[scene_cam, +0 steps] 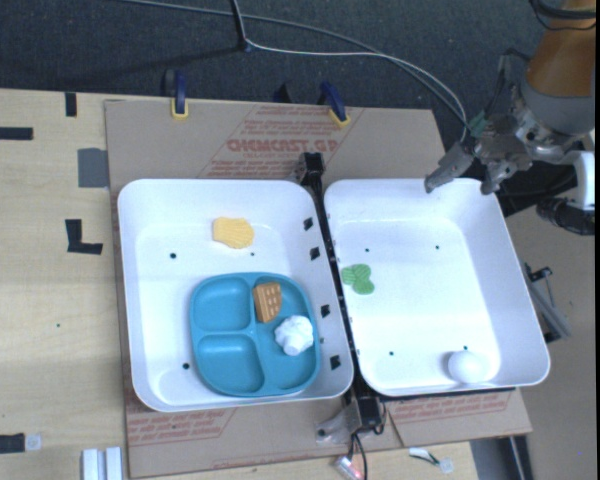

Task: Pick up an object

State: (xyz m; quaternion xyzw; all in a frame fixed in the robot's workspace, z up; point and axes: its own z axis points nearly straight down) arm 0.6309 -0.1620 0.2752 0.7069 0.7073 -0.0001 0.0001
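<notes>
My gripper (467, 175) hangs over the far right rim of the right bin (510, 238), its two fingers spread open with nothing between them. In that bin lie a small green object (358, 279) near the left wall and a white ball (468, 365) at the near edge. The left bin (145, 268) holds a yellow piece (234, 232) and a blue divided tray (220, 358). On the tray sit a brown waffle-like piece (267, 301) and a white crumpled object (294, 335).
Both bins rest on a cardboard sheet (260, 138) clamped at the back by two clips (179, 98). A cable (380, 58) runs across the dark floor behind the bench toward the arm.
</notes>
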